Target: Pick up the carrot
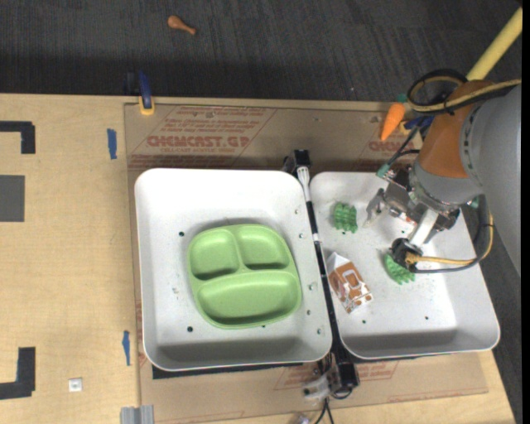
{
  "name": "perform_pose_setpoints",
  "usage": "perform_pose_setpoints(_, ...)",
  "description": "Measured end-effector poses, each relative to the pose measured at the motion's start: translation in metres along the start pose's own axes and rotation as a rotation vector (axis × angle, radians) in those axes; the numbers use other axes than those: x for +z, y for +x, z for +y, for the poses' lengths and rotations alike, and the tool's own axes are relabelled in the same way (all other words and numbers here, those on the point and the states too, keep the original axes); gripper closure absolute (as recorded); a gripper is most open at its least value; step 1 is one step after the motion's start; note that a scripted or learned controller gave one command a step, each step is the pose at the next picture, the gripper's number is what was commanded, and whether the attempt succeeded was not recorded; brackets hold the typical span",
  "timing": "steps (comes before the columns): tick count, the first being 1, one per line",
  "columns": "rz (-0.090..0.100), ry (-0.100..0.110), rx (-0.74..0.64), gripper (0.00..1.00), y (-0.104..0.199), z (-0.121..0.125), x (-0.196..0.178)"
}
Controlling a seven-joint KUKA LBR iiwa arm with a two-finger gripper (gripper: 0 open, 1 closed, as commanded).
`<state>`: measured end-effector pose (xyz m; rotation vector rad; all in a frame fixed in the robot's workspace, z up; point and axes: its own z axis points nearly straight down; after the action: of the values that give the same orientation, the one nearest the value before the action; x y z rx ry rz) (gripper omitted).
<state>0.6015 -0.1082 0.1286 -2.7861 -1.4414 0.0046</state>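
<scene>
well, my gripper (383, 203) hangs over the far half of the right bin (464, 319), and from this slant i cannot tell whether it is apart or together. the carrot (391, 122) is outside both bins. it lies tilted on the brown cardboard sheet (207, 137) just beyond the right bin's far rim, apart from my gripper and close to the orange band of my arm (443, 153).

inside the right bin, a small green ridged piece (345, 217) sits near my gripper, on the side toward the left bin. a second green piece (400, 270) lies nearer the front, and a white and orange packet (350, 284) lies beside the wall between the bins. the left bin (157, 248) holds a green divided plate (243, 274) lying flat in its middle. a small orange thing (180, 25) lies on the dark floor far beyond the bench.
</scene>
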Motion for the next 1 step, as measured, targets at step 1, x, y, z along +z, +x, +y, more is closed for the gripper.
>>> perform_pose_setpoints(1,0.001,-0.005,0.332,0.00,-0.0196,0.0244,-0.0303)
